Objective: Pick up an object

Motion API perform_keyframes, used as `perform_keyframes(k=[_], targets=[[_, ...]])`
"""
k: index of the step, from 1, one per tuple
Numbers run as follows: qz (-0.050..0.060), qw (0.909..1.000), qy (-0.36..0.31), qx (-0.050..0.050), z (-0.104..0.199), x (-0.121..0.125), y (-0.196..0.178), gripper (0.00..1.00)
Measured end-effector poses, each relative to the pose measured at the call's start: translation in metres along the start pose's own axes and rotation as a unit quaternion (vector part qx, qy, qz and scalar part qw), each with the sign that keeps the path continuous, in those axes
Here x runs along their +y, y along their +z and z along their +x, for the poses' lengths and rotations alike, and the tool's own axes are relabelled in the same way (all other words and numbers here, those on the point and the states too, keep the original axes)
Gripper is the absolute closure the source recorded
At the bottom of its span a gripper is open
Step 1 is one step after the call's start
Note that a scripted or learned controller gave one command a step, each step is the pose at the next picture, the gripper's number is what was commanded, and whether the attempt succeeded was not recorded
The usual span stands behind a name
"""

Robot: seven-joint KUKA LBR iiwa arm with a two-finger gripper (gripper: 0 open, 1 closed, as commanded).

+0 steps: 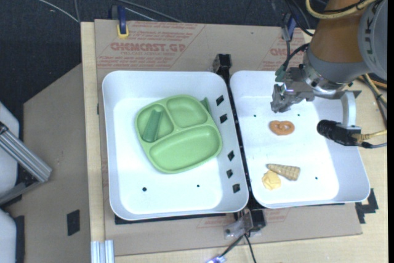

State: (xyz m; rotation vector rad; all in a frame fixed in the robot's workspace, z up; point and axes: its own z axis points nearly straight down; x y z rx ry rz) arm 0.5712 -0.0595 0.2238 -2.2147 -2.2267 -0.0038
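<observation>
L bin: divided plate in middle, small stick-shaped item in its L compartment | R bin: pretzel mid, cone nearer front, small lump touching cone's L-front | gripper just behind pretzel

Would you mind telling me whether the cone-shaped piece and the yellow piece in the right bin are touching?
Touching: the camera view shows the cone-shaped piece lying against the yellow piece, with no white bin floor between them.
</observation>
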Motion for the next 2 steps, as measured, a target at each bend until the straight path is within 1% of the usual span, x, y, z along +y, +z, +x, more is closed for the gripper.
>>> perform_keyframes(k=[1, 2], targets=[[-0.001, 1.0, 0.0, 0.0, 0.053, 0.018, -0.01, 1.0], [-0.001, 1.0, 0.0, 0.0, 0.104, 0.031, -0.017, 1.0]])
